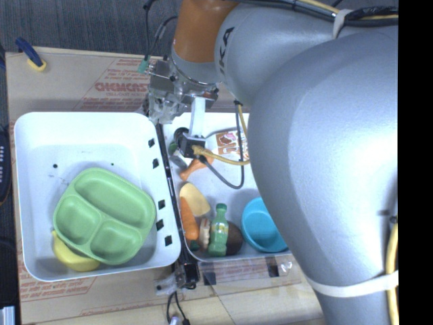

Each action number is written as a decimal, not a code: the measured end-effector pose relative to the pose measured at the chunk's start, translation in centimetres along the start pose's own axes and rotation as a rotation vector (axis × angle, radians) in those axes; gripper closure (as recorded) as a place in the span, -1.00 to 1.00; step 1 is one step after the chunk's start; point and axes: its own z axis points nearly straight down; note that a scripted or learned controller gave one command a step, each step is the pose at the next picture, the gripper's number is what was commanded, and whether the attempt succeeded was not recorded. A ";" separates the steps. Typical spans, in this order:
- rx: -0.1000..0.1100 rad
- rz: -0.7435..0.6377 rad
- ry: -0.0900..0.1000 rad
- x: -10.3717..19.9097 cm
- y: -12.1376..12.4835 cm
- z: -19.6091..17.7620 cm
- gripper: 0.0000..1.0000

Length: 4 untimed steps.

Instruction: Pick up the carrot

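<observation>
Slim orange carrot (189, 220), by left wall of right-hand shallow white bin (220, 193), well apart from end effector (164, 107) at far rim, grip state untellable.

This looks like a robotics lab. A big grey industrial arm (325, 114) trailing loose cables (233, 175) reaches over a cardboard-lined worktop (101, 80). On it, one shallow white bin (27, 181) sits beside another (220, 122), arranged as a test rig.

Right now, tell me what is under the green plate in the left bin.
A yellow object pokes out beneath the green plate at its lower-left edge. The plate covers the rest, so its shape is hidden.
</observation>
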 end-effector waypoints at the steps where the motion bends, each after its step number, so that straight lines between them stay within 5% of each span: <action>1: -0.013 0.162 0.004 -1.0 0.4 -15.3 1.00; 2: -0.001 0.160 -0.001 -0.9 0.3 -14.6 -1.00; 3: -0.006 0.152 0.000 -6.8 2.2 -20.4 -1.00; 4: 0.010 0.017 -0.006 -3.0 2.3 -6.6 -1.00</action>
